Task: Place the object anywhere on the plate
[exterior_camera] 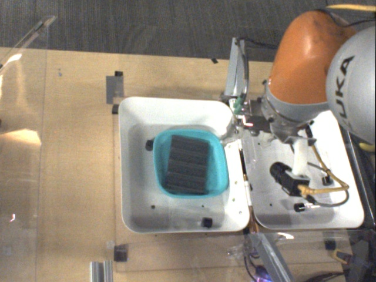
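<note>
The arm (pixel 317 57) is running off the top and right edges, and its orange bulk is covering the far part of the right bin (pixel 346 213). A dark ridged block (pixel 187 164) is hiding the middle of the plate (pixel 158 163). A small dark bit (pixel 207 222) in the left bin (pixel 132 157) is looking too tiny to identify.

You're working in a robotics lab: a grey-and-orange industrial arm (pixel 311 63) at the upper right of the frame hangs over a plywood table (pixel 59 175), where a centre white bin (pixel 130 175) and a right white bin (pixel 346 210) sit side by side, with grey carpet (pixel 147 10) along the top.
</note>
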Tool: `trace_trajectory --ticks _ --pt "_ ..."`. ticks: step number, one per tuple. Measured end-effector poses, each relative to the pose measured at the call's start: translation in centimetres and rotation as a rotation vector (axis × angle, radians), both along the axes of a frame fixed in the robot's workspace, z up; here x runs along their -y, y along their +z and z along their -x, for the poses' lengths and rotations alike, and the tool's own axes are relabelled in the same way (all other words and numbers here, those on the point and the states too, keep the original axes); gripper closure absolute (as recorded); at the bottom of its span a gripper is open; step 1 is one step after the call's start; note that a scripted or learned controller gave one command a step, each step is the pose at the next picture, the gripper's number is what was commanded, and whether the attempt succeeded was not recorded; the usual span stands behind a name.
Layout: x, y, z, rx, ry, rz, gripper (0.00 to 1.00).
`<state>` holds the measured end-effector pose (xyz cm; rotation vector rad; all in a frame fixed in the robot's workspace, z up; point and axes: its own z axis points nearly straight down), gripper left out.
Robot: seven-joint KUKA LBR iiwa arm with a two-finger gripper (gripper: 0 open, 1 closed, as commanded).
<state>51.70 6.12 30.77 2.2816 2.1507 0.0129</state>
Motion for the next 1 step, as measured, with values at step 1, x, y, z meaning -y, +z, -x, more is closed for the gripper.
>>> trace_trajectory --ticks 1 --pt "5.02 -6.31 -4.69 -0.006 -0.032 0.001 0.00"
